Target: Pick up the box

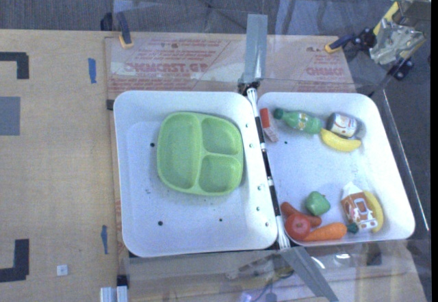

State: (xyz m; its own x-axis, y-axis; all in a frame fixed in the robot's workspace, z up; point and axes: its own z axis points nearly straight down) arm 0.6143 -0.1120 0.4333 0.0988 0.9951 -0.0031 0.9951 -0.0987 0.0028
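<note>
Down in the right bin's [383,129] near corner, the small orange-and-white carton [357,209] lay against a banana [374,206]; probably light, crushable cardboard, best pinched across its narrow sides.

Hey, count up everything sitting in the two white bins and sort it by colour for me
Green: 3: divided plate, bottle, pepper
Yellow: 2: bananas
Red or orange: 5: tomato, carrot, box, chili, small packet
Silver: 1: can
Total: 11
</note>
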